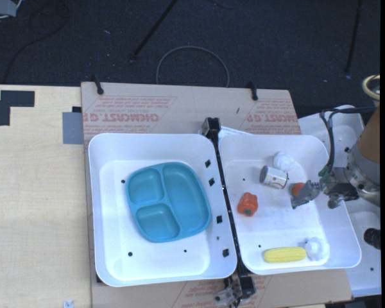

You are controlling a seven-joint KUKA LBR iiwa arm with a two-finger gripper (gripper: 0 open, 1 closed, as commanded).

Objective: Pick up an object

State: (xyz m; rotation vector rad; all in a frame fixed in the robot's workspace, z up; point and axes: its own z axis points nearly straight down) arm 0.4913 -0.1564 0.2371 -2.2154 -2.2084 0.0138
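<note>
I'm looking down on a robotics lab bench, not a home or kitchen. Two white bins [115,156] sit side by side on a printed cardboard sheet [179,111], set on a pale wooden tabletop [32,204] marked with dark tape squares [70,127]. Beyond it lies dark carpet [83,37] with loose cables [192,59] and stand legs [157,21].

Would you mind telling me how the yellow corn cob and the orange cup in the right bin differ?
The yellow corn cob is long and slim, lying on its side along the near wall of the right bin; the orange cup is short and stubby, nearer the divider. The corn cob has a white fluffy object at its right end, while the cup sits apart from everything. Both rest on the bin floor, away from the gripper.
</note>
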